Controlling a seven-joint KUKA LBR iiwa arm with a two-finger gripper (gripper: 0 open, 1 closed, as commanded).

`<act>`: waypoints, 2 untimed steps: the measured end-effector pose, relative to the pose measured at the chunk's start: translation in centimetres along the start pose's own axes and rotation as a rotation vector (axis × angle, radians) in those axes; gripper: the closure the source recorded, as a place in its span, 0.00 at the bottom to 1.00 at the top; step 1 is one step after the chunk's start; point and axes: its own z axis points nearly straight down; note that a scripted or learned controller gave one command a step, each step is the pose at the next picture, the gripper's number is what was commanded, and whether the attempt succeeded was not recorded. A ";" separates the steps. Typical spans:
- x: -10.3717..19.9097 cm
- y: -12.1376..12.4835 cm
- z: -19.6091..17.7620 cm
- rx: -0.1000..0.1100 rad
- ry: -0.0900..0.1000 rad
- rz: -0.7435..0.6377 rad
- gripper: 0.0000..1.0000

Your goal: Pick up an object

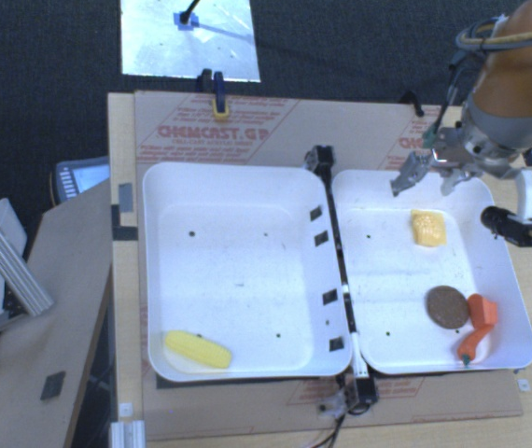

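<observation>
Yellow block [427, 228] just below open fingers [406, 181].

Right white bin: pale yellow blocky chunk [427, 228] near the far wall; flat brown disc [448, 307] touching a bent orange carrot-shaped piece [478, 326] (near corner). Left bin: yellow corn-shaped piece [198, 349], lying flat.
</observation>
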 end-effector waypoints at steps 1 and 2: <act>4.1 -6.0 6.1 0.010 0.004 -0.002 0.00; 3.9 -5.6 4.6 -0.002 0.000 0.000 1.00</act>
